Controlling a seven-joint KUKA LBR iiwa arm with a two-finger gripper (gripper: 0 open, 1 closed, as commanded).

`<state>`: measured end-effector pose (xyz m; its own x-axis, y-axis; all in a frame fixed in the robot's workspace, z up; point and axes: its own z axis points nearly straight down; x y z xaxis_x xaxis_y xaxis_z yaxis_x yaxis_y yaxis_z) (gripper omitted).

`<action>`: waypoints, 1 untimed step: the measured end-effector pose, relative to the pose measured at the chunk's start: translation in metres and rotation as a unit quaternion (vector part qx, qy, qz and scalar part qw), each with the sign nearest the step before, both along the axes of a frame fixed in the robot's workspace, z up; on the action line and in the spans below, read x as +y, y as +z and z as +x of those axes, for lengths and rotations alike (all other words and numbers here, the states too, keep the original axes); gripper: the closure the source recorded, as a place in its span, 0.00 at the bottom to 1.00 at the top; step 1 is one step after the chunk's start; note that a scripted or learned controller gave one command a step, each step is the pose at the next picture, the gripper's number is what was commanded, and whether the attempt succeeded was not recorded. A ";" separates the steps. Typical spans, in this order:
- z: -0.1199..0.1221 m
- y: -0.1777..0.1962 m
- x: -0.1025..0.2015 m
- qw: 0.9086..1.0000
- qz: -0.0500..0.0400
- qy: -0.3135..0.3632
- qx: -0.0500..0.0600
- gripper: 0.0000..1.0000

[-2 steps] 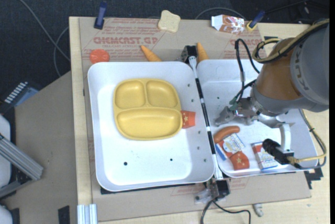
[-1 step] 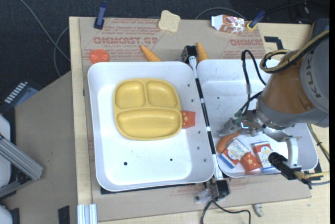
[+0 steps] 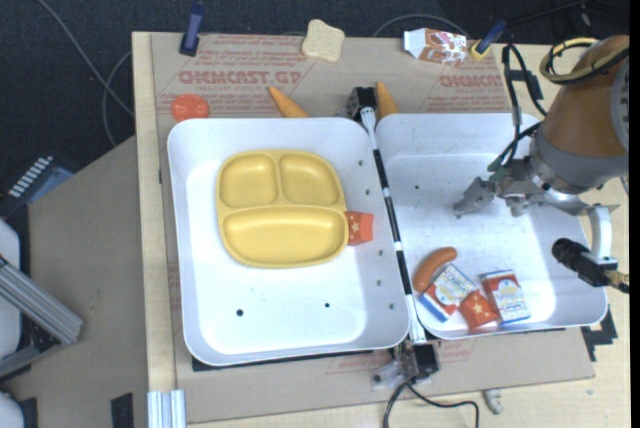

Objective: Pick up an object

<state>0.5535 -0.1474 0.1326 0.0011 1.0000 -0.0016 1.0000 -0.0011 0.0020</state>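
Note:
Near the front of the right bin point(image 3: 440, 151) lie a brown sausage point(image 3: 435, 266), a small white carton point(image 3: 455, 287), a red packet point(image 3: 479, 312) and a blue and white carton point(image 3: 508, 296). My gripper point(image 3: 490, 196) hangs over the middle of that bin, above and to the right of the sausage, with nothing seen in it. The arm's orange band point(image 3: 590, 121) is at the right edge. In the left bin point(image 3: 290, 316) a yellow divided plate point(image 3: 283, 208) rests with a small red-orange piece point(image 3: 360, 228) against its right side.
On the bench behind the bins lie a bread slice point(image 3: 323, 39), a blue clip point(image 3: 191, 28), an orange carrot point(image 3: 287, 102), an orange disc point(image 3: 187, 106) and a small carton point(image 3: 437, 44). A black rail point(image 3: 385, 206) divides the bins. Cables run at the right.

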 end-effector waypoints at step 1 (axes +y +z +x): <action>-0.024 0.031 0.055 1.000 0.002 0.001 0.002 0.00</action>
<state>0.5299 -0.0920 0.1633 -0.0019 1.0000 0.0020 1.0000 0.0019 -0.0011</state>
